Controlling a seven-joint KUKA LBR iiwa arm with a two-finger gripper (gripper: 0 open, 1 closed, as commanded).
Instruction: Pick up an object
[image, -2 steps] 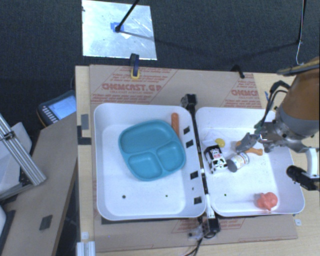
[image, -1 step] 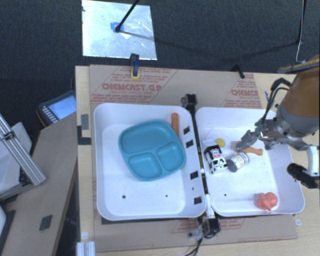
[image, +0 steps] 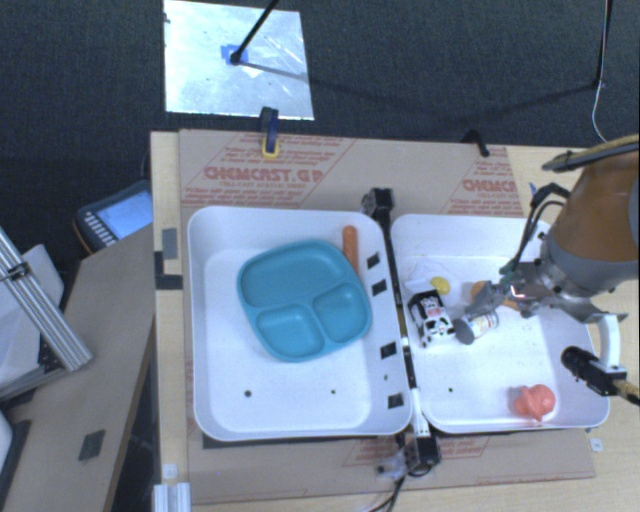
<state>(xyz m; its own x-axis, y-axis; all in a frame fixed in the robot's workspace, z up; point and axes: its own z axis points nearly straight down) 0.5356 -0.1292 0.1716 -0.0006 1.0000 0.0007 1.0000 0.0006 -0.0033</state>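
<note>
In the right bin (image: 560, 235), my gripper (image: 503, 294) hangs low, just above and to the right of a small bottle (image: 477, 326) lying on its side with a grey cap. A black-and-white toy (image: 431, 315) lies left of the bottle, near the divider. Just above the toy sits a small yellow piece (image: 440, 287). A pink-orange rounded object (image: 535, 401) rests near the bin's front right corner. I see nothing held in the gripper.
The left bin (image: 225, 400) holds a blue divided plate (image: 303, 300) and an orange stick (image: 350, 243) by its right wall. A black-clipped ridge (image: 392, 300) separates the bins. The arm (image: 595, 225) comes in over the right bin's right side.
</note>
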